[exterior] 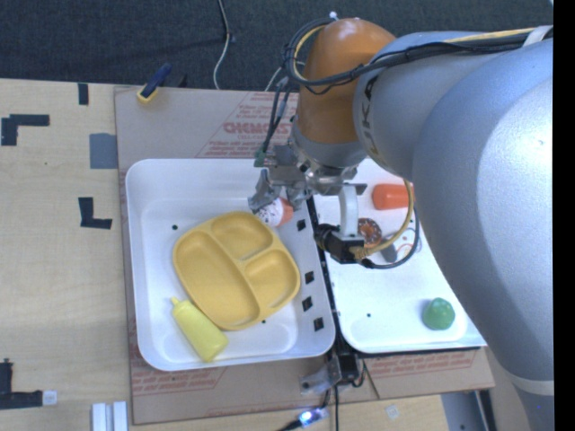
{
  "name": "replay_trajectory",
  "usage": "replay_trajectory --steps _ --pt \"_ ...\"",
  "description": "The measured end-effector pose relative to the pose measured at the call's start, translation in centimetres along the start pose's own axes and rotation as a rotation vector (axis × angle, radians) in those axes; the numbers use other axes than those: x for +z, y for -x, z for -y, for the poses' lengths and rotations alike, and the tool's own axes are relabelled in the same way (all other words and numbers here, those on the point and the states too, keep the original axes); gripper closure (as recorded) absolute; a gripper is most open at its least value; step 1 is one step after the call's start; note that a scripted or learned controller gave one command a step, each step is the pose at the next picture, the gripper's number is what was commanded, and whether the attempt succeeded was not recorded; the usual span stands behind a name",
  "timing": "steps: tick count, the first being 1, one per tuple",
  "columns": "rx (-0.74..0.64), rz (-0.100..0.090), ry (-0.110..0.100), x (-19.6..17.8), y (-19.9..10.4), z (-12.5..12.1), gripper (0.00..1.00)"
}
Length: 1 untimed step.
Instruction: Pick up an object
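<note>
Claw (274, 194) sits low over a small white-orange object (272, 211) just beyond the yellow tray (235, 268); can't tell its state. Object looks light, rounded, likely slippery. Pinch across its middle.

camera view | fixed overhead | slanted down | bins (144, 241) | arm (485, 151) from right

Red print runs across the cardboard sheet (235, 126) under the bins, its largest word reading roughly "CHEMGLASS" though partly covered and slanted, with smaller red lines beside it too small to read, and nothing else in view carries legible text.
</note>
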<state>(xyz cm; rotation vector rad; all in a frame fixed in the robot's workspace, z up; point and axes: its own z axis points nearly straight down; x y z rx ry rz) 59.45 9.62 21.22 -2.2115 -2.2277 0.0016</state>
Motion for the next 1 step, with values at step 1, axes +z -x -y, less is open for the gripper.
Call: replay_trajectory --steps 1 --pt "0.005 0.002 0.000 -0.07 0.36 -0.02 0.00"
